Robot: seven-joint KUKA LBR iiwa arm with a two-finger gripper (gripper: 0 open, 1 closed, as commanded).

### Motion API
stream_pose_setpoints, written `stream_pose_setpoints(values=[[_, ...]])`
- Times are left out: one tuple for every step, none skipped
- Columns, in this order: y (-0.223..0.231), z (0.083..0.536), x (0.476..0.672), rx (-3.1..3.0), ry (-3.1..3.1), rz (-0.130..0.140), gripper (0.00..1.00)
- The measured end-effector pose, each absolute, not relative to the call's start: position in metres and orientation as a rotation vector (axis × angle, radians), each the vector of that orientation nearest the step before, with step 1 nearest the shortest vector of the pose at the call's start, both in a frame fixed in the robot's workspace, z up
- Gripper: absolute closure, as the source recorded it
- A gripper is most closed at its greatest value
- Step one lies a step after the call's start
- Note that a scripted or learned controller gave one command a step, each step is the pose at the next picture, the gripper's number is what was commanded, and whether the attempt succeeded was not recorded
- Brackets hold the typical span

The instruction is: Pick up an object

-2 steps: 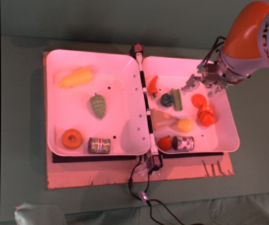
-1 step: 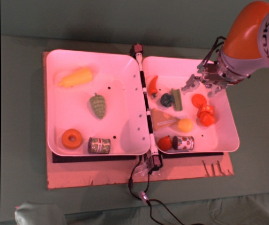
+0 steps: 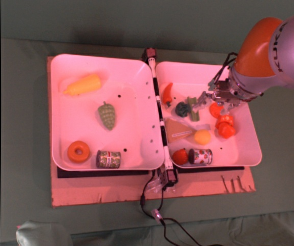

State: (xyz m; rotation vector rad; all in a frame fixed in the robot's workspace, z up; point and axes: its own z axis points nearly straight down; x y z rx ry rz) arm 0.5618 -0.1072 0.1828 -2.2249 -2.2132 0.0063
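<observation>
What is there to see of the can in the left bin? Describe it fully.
The can is a small cylinder lying on its side, with a dark green label, a red patch and pale print, and dull metal-looking ends. It rests on the floor of the left bin near the front wall, just right of the orange ring, close but seemingly apart.

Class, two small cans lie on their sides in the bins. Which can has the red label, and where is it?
The red-labelled can lies at the near edge of the right bin, beside a red tomato-like piece. The other can, green-labelled, lies in the left bin beside the orange ring.
</observation>
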Motion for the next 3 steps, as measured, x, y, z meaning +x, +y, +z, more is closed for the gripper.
stream_pose_setpoints(values=[[-0.108,0.138,0.569,-2.224,-2.215,0.005,0.0],[-0.11,0.106,0.573,-2.234,-2.226,-0.01,0.0],[-0.111,0.119,0.575,-2.245,-2.228,-0.017,1.0]])
